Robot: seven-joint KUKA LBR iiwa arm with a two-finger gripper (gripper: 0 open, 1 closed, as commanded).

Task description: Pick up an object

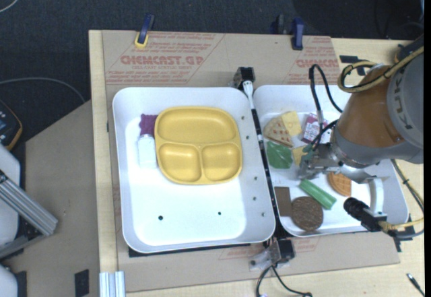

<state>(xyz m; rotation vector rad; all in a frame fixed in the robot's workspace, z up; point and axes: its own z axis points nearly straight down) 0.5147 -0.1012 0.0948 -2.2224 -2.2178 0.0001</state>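
My gripper [310, 163] is down in the right bin [397, 211], among the toy foods. It hangs just above a green cylinder [317, 193] and to the right of a green leafy piece [279, 154]. The grey and orange arm [367, 120] covers the bin's right half. Around the gripper lie a yellow cheese wedge [291, 122], a tan pizza-like slice [275, 131], a pink packet [312, 129], an orange waffle round [341, 184], a brown round cookie [306, 213] and a dark chocolate bar [283, 200].
The left bin [188, 221] holds a yellow divided tray [198, 143], with a purple item [147, 124] and a white bottle [145, 151] at the tray's left. Cables [323, 90] loop over the right bin's far edge. Clamps sit along the bench's back edge.
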